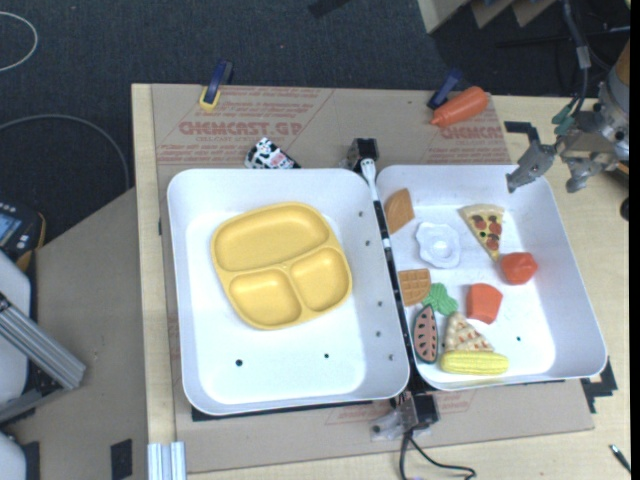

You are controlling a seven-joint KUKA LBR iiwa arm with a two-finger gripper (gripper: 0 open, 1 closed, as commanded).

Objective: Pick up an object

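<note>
My gripper (551, 175) hangs open over the far right corner of the right bin (570, 298), with nothing between its fingers. Below and left of it lie a pizza slice (486, 227) and a red tomato (517, 267). Further left are a white fried egg (438, 244), a bread slice (399, 209) and a waffle (414, 286). Toward the bin's front sit a green broccoli (438, 298), a red pepper piece (483, 302), a watermelon slice (427, 333), a wedge of pizza (465, 336) and a yellow corn cob (474, 363).
The left bin (200, 358) holds a yellow divided plate (282, 264). An orange carrot (460, 106), a black-and-white toy (270, 155) and a yellow clamp (212, 88) lie on the bench behind the bins.
</note>
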